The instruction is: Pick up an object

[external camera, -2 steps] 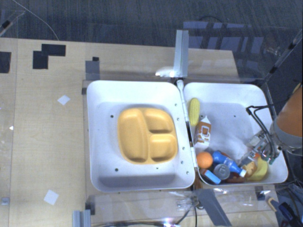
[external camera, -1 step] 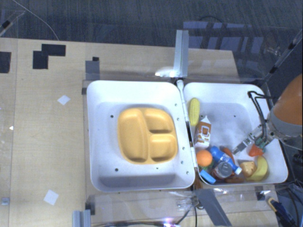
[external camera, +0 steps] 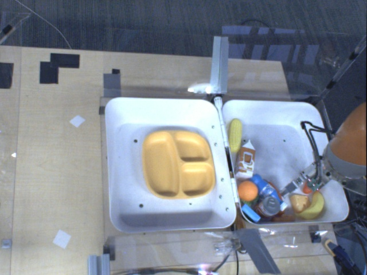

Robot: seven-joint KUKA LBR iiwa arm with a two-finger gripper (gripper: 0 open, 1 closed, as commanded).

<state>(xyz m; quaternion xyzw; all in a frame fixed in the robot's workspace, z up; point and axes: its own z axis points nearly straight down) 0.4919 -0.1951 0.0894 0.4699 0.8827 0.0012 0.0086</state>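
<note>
The right bin (external camera: 275,125) holds the loose objects. A yellow corn cob (external camera: 235,134) lies along its left wall, with a small white and brown carton (external camera: 246,159) just below it. An orange (external camera: 248,191) and a blue bottle (external camera: 266,196) sit at the front left. A yellow banana-like fruit (external camera: 313,206) and a pale rounded piece (external camera: 299,201) lie at the front right. My gripper (external camera: 298,183) is low over the front right of this bin, just above the pale piece and the yellow fruit. I see nothing lifted.
The left bin (external camera: 123,165) carries a yellow divided tray (external camera: 178,163). The arm's orange band (external camera: 351,136) hangs over the right bin's right rim. A black cable (external camera: 312,137) loops beside it. A metal post (external camera: 219,65) stands behind the bins.
</note>
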